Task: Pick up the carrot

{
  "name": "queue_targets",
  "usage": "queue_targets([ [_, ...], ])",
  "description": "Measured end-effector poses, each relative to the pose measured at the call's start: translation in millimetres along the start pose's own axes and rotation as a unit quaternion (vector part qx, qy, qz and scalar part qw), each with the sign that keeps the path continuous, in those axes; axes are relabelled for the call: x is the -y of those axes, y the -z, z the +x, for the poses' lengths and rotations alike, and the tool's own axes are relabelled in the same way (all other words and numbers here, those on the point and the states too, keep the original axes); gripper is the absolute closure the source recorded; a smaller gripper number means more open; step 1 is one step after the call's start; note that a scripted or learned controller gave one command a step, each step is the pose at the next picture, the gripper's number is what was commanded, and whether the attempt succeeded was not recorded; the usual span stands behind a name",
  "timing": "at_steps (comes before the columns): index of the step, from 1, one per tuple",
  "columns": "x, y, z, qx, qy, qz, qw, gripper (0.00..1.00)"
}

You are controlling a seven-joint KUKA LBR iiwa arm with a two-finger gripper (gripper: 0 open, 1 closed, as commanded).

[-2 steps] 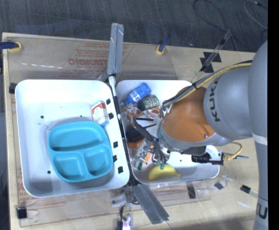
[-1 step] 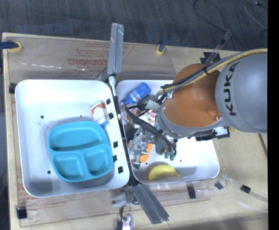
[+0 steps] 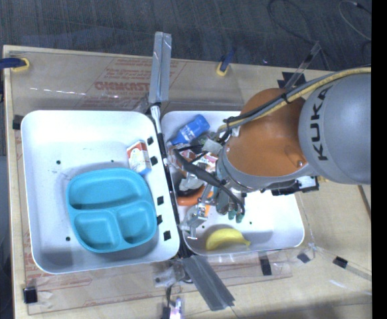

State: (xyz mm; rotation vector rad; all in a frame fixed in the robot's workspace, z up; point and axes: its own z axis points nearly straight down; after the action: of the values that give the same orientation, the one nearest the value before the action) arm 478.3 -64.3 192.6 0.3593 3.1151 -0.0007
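The carrot (image 3: 189, 184) shows as a small orange piece at the left side of the right bin (image 3: 279, 224), partly covered by the gripper's cables. My gripper (image 3: 200, 215) hangs low over that bin's front left part, just in front of the carrot and close to it. The arm's orange wrist band (image 3: 269, 138) and grey body cover much of the bin's middle and right. Whether anything is in the gripper is hidden from here.
A yellow banana (image 3: 227, 238) lies at the right bin's front edge. A blue packet (image 3: 192, 129) and other small items sit at its back left. The left bin (image 3: 40, 151) holds a blue divided tray (image 3: 111, 208) and a small carton (image 3: 138, 157).
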Motion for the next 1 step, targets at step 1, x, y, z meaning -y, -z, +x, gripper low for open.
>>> queue_targets([
  [1, 79.7, -102.0, -16.3, -0.003, -0.061, 0.000, 0.9981, 0.00],
])
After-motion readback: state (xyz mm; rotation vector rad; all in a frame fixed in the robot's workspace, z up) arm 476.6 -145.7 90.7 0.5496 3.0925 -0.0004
